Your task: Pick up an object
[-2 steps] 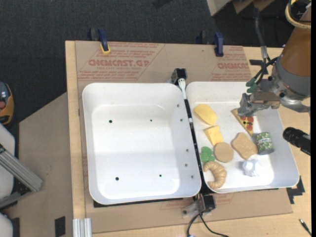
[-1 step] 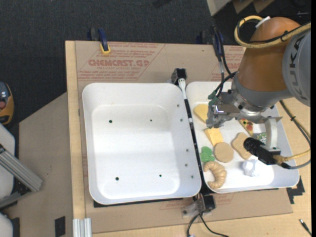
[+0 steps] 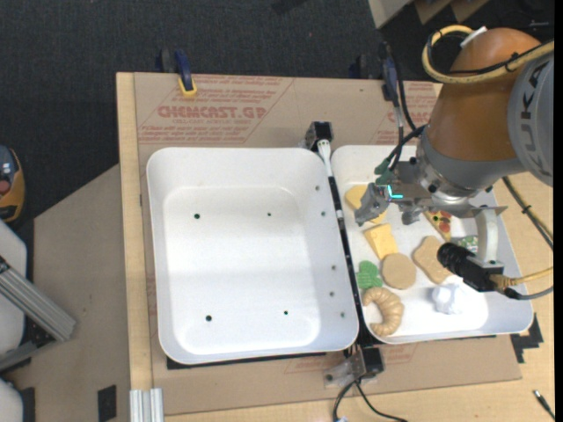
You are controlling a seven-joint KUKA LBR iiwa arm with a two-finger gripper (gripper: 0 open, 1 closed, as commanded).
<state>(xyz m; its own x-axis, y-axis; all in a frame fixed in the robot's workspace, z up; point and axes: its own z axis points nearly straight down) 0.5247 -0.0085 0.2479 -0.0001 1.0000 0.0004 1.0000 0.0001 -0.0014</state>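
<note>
Two white bins (image 3: 242, 170) fill our bench; over the right bin's toy food, our gripper (image 3: 376, 202) hangs, its closure indiscernible.

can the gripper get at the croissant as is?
Probably yes. The croissant lies uncovered at the right bin's near-left corner, with the gripper above the same bin; the close bin walls may crowd it.
</note>
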